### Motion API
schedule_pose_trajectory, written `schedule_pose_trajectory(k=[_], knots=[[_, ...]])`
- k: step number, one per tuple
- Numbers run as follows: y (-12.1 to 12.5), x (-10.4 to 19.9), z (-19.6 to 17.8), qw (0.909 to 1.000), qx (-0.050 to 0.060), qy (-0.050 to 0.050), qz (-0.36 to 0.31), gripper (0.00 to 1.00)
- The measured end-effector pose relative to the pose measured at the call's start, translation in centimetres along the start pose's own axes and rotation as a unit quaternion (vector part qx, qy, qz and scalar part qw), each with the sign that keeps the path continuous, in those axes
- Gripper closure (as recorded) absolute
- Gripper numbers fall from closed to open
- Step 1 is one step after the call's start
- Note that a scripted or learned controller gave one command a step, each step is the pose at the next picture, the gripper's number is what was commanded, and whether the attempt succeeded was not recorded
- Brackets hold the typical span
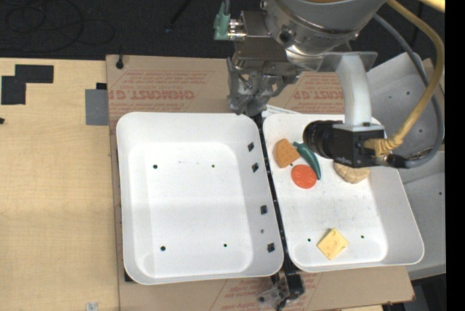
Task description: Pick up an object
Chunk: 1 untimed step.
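My gripper (pixel 249 103) hangs over the far rim where the two bins meet, above and to the left of the objects, with nothing seen in it. In the right bin (pixel 370 219) lie an orange wedge (pixel 285 152), a green curved piece (pixel 309 158) beside it and a red round piece (pixel 304 177) just in front. A beige lump (pixel 353 173) lies to their right, partly hidden by the wrist hardware. A yellow block (pixel 333 243) sits alone near the front of that bin.
The left bin (pixel 189 208) stands next to the right one, divided from it by a ridge with black clips (pixel 263 209). Both rest on a cardboard sheet (pixel 167 84). The arm's body looms over the right bin's far side.
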State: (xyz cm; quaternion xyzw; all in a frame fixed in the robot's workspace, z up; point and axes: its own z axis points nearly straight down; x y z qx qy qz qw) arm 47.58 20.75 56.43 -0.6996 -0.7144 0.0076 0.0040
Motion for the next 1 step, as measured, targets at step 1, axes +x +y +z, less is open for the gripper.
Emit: schedule_pose_trajectory(k=[1], knots=[[0.01, 0.06, -0.92, 1.0, 0.002, 0.0, -0.003, 1.0]])
